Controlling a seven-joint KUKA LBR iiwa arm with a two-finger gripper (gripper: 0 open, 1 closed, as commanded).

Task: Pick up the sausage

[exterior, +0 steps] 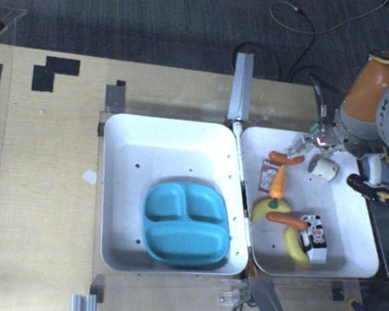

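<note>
A red-orange sausage (pixel 285 220) lies across a yellow banana (pixel 290 241) in the front part of the right bin (pixel 350 224). A second, shorter sausage-like piece (pixel 286 158) lies near that bin's back wall. My gripper (pixel 316 137) hangs over the back of the right bin, just right of the short piece and well behind the sausage on the banana. Nothing shows in its grasp. The arm's orange band (pixel 381 86) rises at the right.
Also in the right bin are an orange carrot (pixel 278 183), a small red packet (pixel 269 175), a white cup (pixel 324 168) and a black-and-white carton (pixel 314 235). The left bin (pixel 127 153) holds a blue divided tray (pixel 186 222).
</note>
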